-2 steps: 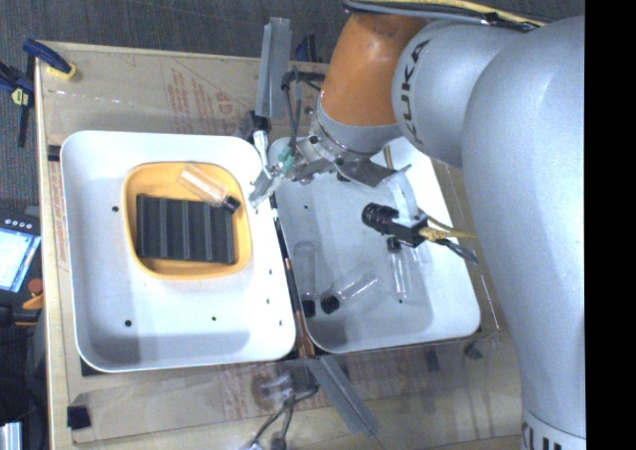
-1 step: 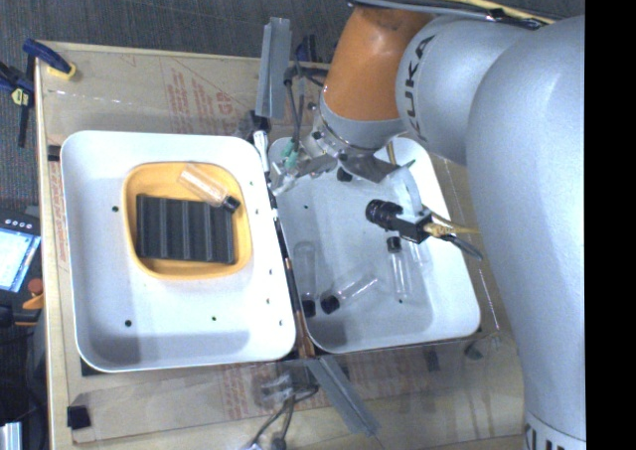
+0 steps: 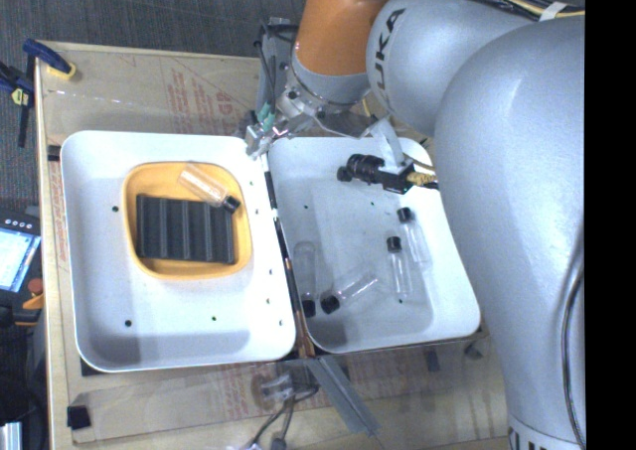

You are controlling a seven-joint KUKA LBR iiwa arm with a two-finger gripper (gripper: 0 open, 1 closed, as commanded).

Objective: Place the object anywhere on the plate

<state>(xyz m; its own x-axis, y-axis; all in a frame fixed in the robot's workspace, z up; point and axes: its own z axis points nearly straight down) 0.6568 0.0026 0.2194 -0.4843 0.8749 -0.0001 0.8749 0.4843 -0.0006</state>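
1. The gripper [image 3: 264, 130] sat in the upper centre of the frame, below the orange band [image 3: 338, 21] of the grey arm [image 3: 477, 90]. It was over the far end of the seam where the two bins met. Whether it was open or closed could not be told, and no object could be seen in its grasp.
2. Just left of and below the gripper lay the left bin [image 3: 99, 319], a shallow white tray that filled the left half of the bench.
3. A yellow plate [image 3: 139, 185] rested in the upper middle of that bin. A dark ridged insert [image 3: 189, 229] covered most of the plate's middle.
4. The task's thing, a clear vial [image 3: 204, 183], lay tilted on the upper right part of the plate. Its black cap [image 3: 231, 204] pointed to the lower right and touched the upper right corner of the insert. The vial was apart from the gripper.
5. The right bin [image 3: 452, 314] sat in the centre right of the frame and held four more clear vials with black caps. One [image 3: 411, 239] lay near the right wall, a second [image 3: 399, 274] just left of it, a third [image 3: 355, 288] at a slant near the bottom, and a fourth [image 3: 303, 264] along the left wall.
6. The wooden bench [image 3: 149, 80] showed around the bins. A blue clamp [image 3: 47, 56] gripped its upper left corner, and a small screen [image 3: 14, 257] stood at the left edge of the frame.
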